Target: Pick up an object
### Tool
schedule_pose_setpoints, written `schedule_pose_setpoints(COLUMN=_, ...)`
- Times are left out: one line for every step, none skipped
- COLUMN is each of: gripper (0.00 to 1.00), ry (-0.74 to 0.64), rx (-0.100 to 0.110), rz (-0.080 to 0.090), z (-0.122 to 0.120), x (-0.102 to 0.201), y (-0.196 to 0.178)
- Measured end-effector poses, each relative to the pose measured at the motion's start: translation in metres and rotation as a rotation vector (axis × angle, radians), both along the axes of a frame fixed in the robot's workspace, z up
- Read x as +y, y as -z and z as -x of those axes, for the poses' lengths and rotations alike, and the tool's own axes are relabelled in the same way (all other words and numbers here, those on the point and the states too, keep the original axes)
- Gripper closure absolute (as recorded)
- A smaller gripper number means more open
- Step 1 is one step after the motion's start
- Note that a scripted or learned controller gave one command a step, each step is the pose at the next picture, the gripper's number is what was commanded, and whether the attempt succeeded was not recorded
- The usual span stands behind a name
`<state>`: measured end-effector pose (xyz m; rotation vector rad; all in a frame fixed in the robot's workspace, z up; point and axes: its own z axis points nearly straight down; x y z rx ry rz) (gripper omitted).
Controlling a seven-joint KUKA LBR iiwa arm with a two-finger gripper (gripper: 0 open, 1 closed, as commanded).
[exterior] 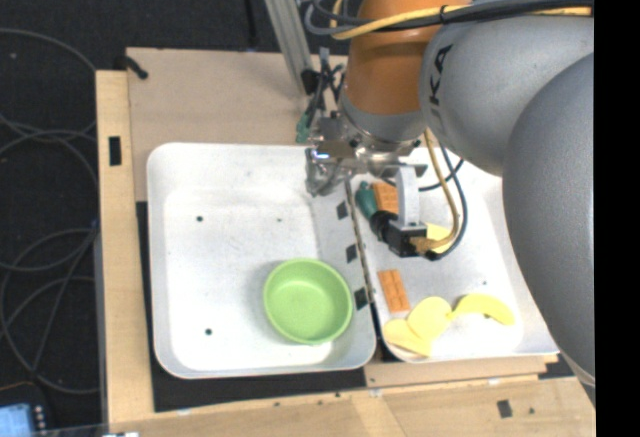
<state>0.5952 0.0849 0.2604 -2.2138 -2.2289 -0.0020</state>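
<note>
Arm's gripper (322, 168): above the shared wall between the two bins, well apart from every loose thing; whether open or closed, we cannot tell

Pickable things: green bowl (308, 300), left bin (220, 225), near corner; orange block (393, 290) and yellow pieces (432, 323), right bin (475, 265), near end

Risk, as we judge it: a descent here strikes the bin walls and catches nothing; the bowl's wide rim could slip from a grasp

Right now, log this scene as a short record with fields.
left bin: green bowl, in the corner toward the view's lower right
right bin: orange block; yellow pieces at the view's lower edge
gripper: above the divide between the bins, upper part of view
grasp: cannot tell
</note>
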Motion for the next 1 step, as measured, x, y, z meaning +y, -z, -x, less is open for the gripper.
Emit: schedule_pose_setpoints(gripper=0.00, ry=0.004, rx=0.000, rz=0.000, z=-0.0001, x=-0.0022, y=-0.0001)
